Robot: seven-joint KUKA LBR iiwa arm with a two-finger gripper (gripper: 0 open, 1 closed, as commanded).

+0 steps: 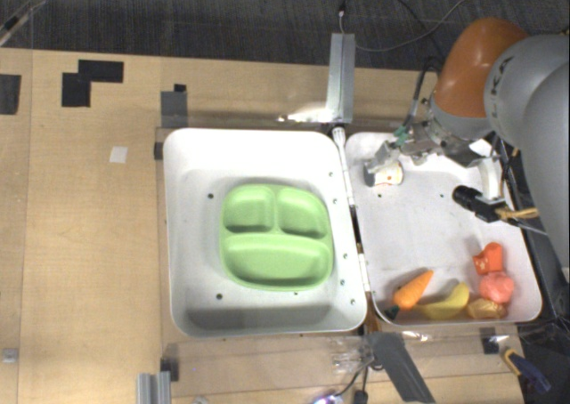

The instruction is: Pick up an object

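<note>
The grey arm, with its smooth orange band, reaches in from the right, and the gripper point(385, 164) hangs over the far left corner of the right bin point(419, 233), close to the wall that it shares with the left bin point(191, 215). The metal parts at its tip are small and crowded, so I cannot tell whether the gripper is spread or pressed together, and nothing can be seen pinched in it. A small pale thing with an orange spot point(390, 178) lies just under the tip, but it is too small to name, and I cannot tell whether the two touch.

The things to pick lie well apart from the gripper, along the near side of the right bin. A tapered orange carrot point(413, 288) lies at a slant, its thick end touching a curved yellow banana point(448, 299). In the near right corner is a lumpy red-orange piece point(488, 258), with a rounded pink piece point(498, 286) just beside it and a glossy amber piece point(485, 309) against the bin's rim. All of them look like smooth plastic toy food.

The left bin is shallow with rounded corners. It holds a matte light-green divided plate point(274, 235), with two small compartments on the far side and one wide compartment on the near side. Both bins rest on a pale wooden bench point(80, 242).
</note>
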